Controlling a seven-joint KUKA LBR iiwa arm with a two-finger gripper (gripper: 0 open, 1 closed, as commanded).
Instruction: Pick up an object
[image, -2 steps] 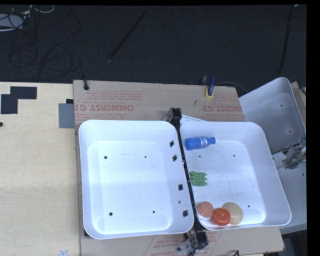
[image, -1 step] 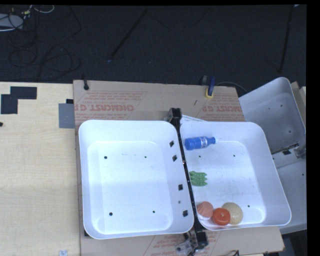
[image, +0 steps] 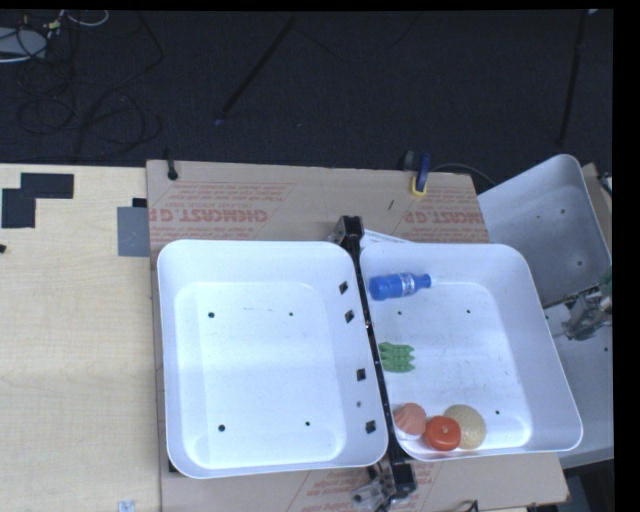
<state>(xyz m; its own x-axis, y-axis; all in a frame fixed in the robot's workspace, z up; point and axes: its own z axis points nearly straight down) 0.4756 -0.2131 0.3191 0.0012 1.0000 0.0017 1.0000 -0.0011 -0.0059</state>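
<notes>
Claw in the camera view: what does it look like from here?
The claw is probably the small piece at the right edge, beside the right bin: pale grey metal with thin angular struts. It is too small and blurred to make out cables or markings.

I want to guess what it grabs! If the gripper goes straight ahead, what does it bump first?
Hard to tell: what looks like the gripper sits blurry beside the right bin. Heading left, probably that bin's rim first.

We can't really tell what the little green thing (image: 396, 357) in the right bin (image: 545, 350) is, it's too small. The red piece (image: 443, 433) overlaps the pink one (image: 409, 418) and the tan one (image: 467, 424), hiding their edges.
</notes>
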